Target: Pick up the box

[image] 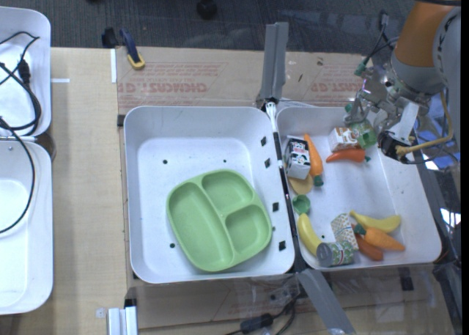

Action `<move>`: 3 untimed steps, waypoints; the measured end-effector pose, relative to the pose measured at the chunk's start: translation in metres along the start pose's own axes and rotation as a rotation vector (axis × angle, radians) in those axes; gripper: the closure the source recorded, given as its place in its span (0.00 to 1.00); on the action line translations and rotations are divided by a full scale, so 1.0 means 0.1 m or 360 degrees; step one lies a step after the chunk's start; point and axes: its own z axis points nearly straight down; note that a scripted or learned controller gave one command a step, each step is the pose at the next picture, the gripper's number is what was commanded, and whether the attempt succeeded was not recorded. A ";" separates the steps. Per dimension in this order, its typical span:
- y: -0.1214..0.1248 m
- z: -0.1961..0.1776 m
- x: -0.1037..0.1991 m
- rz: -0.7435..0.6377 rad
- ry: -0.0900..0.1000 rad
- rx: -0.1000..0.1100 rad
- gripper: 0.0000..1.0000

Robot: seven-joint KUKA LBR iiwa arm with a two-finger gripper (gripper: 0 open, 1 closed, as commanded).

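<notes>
Nearest, at the lower edge of the right bin (432, 249), a can (333, 254) lies on its side among a banana (308, 234), a second banana (377, 221) and a carrot (379, 240). In the left bin (143, 179) sits a green divided tray (218, 220). Further up, the box (298, 157), a small black-and-white carton, stands against the right bin's left wall with a slim carrot (315, 155) touching its right side. Toward the upper right of the frame a second small carton (344, 137), orange and white, rests above another orange vegetable (346, 155), and it could equally be the box meant. The gripper (360, 115) hangs just beside this carton. Whether the gripper is released or clenched cannot be told, and nothing is seen held in it. Either carton looks light, thin-walled cardboard. It is probably stiff enough across its narrow faces, yet likely to dent or skid on the smooth bin floor under a hard squeeze. The black-and-white box is best taken across its two free sides from above, since the wall and the carrot crowd it. The other carton has more room around it.
</notes>
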 end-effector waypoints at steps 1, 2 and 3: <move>0.00 -0.05 0.00 -0.0007 -0.0008 0.0008 1.00; -0.04 -0.25 0.62 0.0527 -0.0002 0.0002 1.00; -0.04 -0.25 0.62 0.0528 -0.0002 0.0003 0.00</move>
